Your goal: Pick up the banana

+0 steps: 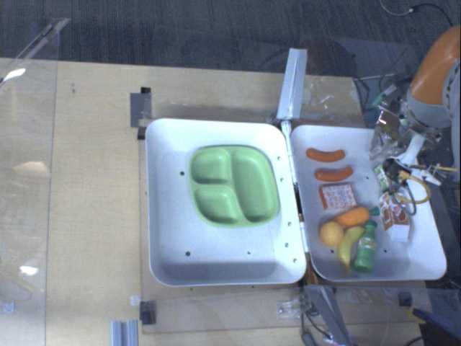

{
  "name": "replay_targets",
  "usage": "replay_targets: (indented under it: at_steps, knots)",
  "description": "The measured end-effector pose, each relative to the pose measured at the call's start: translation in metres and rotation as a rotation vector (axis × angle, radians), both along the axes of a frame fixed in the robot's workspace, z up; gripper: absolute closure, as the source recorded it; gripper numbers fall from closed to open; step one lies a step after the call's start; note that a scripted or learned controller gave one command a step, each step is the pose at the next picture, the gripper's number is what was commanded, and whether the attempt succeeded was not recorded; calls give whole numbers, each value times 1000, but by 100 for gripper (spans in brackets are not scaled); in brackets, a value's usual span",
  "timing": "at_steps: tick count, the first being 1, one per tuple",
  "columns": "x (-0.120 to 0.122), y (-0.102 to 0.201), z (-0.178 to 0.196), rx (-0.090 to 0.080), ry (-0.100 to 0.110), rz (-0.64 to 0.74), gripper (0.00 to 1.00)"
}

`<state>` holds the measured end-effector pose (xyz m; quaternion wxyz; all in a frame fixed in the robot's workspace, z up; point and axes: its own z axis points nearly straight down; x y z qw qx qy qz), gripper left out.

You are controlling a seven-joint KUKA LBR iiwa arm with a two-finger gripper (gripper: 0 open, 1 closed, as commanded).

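Task barely begun: the banana [348, 245] lies untouched in the right bin [425, 262], near edge, between an orange [330, 233] and a green bottle [365, 248], while the end effector [392, 166], its opening indiscernible, hangs well apart.

1. The bins [166, 193] beside my pincer look like smooth, glossy white plastic.
2. The divided tray [234, 184] looks like matt green plastic.
3. The bench [86, 193] beyond looks like pale, smooth wood.

- The curved yellow banana [348, 247] is partly hidden by the small green plastic bottle [365, 248].
- The grey arm with orange band [437, 71] is cut off at the right edge.
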<state>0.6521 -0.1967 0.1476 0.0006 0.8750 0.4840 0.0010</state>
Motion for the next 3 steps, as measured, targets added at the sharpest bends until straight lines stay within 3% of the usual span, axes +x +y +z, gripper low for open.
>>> replay_targets:
  at_steps: [1, 2, 3]
  knots:
    - [18, 72, 83, 1, -3, -215, 100]
    - [10, 28, -15, 1, 2, -168, 100]
    - [10, 17, -8, 1, 0, -270, 100]
